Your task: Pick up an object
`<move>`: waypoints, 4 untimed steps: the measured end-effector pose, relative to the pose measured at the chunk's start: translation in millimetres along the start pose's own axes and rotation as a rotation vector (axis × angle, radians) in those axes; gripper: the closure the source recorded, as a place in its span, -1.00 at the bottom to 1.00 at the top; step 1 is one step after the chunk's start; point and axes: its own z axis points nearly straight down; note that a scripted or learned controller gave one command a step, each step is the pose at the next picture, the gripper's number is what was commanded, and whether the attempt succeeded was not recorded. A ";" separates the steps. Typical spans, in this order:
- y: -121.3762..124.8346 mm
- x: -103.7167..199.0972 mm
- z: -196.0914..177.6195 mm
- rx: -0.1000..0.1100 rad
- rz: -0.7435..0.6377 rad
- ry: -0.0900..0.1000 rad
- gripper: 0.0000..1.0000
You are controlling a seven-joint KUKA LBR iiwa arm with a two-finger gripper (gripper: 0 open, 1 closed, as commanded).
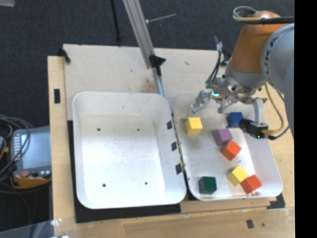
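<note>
My gripper (214, 103) hangs over the far edge of the right bin (270, 152), fingers spread, nothing between them. Nearest target: yellow cube (193, 125), toward the near-left of the gripper, close to the bin's left wall. Blue cube (235, 119) sits just right of the gripper. A short move down and near-left should reach the yellow cube.

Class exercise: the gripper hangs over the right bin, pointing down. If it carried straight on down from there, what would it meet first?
Probably bare floor of the right bin: the gripper hangs over its far end, and the yellow cube sits just in front. Depth is hard to judge from this slant, so it might clip that cube.
</note>
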 end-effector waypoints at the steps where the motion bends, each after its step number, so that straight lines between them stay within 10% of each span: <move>1: 1.0 0.2 -2.8 -0.005 0.000 0.000 -1.00; 4: 3.9 -18.1 111.7 -0.009 0.007 -0.001 -1.00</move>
